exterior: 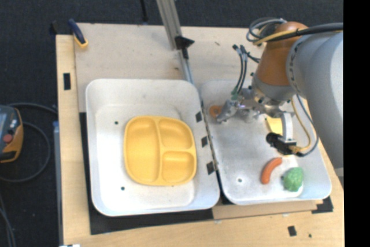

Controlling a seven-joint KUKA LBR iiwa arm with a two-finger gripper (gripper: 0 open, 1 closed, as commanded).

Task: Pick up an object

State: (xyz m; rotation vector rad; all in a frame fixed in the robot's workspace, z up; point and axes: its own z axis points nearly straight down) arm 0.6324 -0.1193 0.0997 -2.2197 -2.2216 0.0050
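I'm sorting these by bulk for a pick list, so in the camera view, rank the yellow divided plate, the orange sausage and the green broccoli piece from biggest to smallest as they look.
1. Yellow divided plate, by far the largest.
2 and 3. Orange sausage and green broccoli piece: look about alike, the sausage longer and thinner, the broccoli rounder, so I won't rank them.

The wooden worktop (121,55) carries two shallow white bins side by side, the left bin (104,101) and the right bin (243,182), touching each other.

A blue-and-yellow tool (78,33) lies near its far left corner.

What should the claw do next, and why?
Probably lower a little onto the small orange item beside it: the claw sits at the right bin's upper-left corner, close to that piece, while the orange sausage and green item lie farther off.
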